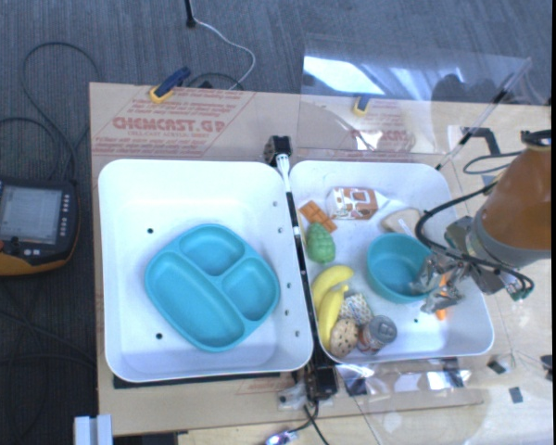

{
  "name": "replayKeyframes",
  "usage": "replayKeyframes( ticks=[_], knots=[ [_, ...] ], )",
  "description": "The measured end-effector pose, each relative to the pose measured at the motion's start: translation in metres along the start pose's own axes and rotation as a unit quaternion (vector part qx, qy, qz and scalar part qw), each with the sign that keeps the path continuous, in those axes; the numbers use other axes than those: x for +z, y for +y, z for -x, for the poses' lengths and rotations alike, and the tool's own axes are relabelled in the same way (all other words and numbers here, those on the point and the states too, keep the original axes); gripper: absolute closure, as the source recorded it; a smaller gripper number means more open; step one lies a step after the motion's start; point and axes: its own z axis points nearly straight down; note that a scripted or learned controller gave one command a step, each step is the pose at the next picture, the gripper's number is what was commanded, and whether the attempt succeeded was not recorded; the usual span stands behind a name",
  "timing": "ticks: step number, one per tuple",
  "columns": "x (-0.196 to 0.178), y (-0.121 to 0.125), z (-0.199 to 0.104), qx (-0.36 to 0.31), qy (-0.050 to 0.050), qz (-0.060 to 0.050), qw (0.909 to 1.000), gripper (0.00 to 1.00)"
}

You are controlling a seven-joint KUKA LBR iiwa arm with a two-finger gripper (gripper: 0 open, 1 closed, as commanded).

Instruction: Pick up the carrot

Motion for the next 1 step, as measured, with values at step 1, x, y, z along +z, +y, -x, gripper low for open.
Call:
replayKeyframes(
  ticks=[1],
  knots=[
    [0.0143,0.0502,0.0648,0.062,0.002,0.001,0.9981,1.0]
  ],
)
